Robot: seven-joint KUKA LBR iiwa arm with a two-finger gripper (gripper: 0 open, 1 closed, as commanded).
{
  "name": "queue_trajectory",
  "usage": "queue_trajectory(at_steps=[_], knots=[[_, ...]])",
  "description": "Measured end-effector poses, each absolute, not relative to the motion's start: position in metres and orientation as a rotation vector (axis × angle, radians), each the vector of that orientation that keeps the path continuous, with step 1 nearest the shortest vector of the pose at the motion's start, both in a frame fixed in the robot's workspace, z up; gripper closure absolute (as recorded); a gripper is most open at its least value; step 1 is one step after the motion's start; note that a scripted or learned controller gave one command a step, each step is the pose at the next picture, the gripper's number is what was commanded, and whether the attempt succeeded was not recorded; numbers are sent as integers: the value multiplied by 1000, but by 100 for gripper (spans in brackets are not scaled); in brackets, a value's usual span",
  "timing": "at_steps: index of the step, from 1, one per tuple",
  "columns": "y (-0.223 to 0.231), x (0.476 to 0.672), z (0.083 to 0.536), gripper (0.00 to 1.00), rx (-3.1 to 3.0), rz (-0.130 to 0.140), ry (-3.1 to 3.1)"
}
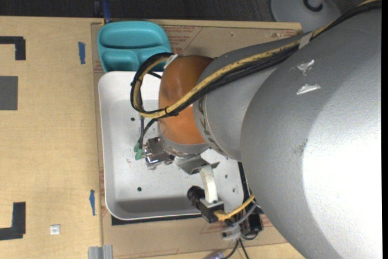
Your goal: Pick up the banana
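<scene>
Reaching into left white bin (115,148) | arm (254,106) covers most of bin | tool state: cannot tell | banana: not discernible, likely hidden under arm | bearing from tool to banana undetermined | teal tray (130,45) beyond bin

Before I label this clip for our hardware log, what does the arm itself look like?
The arm is a bulky, rounded grey body with an orange band above the wrist. Black and yellow cables loop along it. Small black and white fittings sit near its lower edge, over a white bin.
</scene>
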State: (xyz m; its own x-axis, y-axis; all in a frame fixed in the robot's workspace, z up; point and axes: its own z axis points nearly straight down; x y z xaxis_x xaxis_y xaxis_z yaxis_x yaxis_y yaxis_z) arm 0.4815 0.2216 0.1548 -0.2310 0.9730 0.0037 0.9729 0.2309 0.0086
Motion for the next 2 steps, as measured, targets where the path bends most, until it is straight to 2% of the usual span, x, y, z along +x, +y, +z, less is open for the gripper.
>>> queue_trajectory(at_steps=[1, 2], knots=[[222, 482, 165, 100, 1945, 15, 2463], [215, 481, 88, 100, 1282, 6, 2867]])
